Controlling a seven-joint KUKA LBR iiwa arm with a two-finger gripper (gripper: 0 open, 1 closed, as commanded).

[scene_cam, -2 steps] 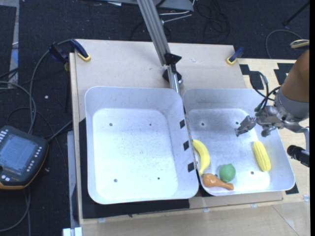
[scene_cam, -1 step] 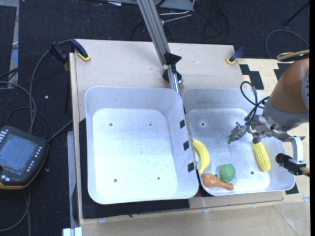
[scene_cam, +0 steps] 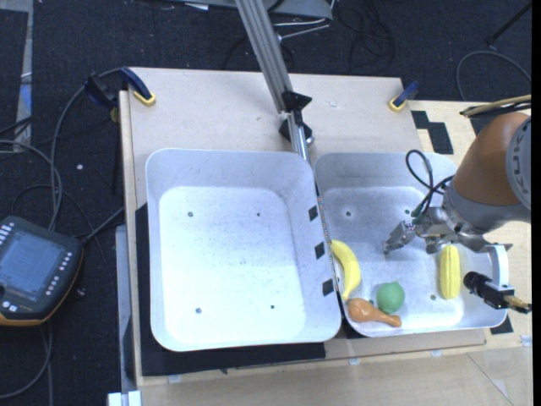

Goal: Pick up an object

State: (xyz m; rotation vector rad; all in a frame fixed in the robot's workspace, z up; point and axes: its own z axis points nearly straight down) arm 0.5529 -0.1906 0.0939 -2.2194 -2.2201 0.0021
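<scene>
The right bin (scene_cam: 363, 176) holds a yellow banana (scene_cam: 346, 266) against its left wall. A green ball (scene_cam: 390, 296) and an orange drumstick-shaped toy (scene_cam: 372, 311) lie near its front edge. A short yellow corn-like piece (scene_cam: 449, 271) lies at the right. My gripper (scene_cam: 411, 240) hangs low over the middle of this bin, between the banana and the yellow piece and above the green ball. Its fingers stand open with nothing between them.
The left bin (scene_cam: 228, 244) sits beside the right one, their walls meeting at the centre. A metal camera pole (scene_cam: 269, 57) slants down to the bins' back junction. The grey and orange arm (scene_cam: 499, 176) comes in from the right.
</scene>
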